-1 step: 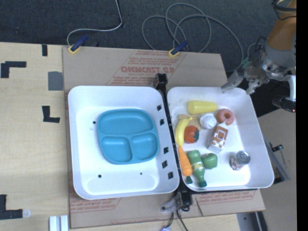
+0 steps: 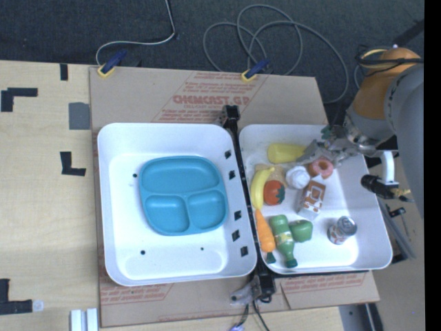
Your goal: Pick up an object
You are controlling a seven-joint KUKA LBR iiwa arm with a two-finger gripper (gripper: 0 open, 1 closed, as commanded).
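Green bottle [image 2: 283, 236] low in right bin [image 2: 372, 254], beside carrot [image 2: 265, 230]; gripper [image 2: 324, 158] above pink cup [image 2: 320, 167], finger state impossible to tell.

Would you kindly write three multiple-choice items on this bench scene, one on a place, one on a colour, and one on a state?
1. Where does the blue divided plate lie?
A. left bin
B. right bin
C. on the cardboard

2. What colour is the carrot?
A. purple
B. orange
C. white

3. How does the banana lie?
A. hanging from the gripper
B. on the blue plate
C. resting in the right bin

Answers: 1 A, it sits in the left bin; 2 B, plainly orange; 3 C, it lies on the bin floor near the divider.
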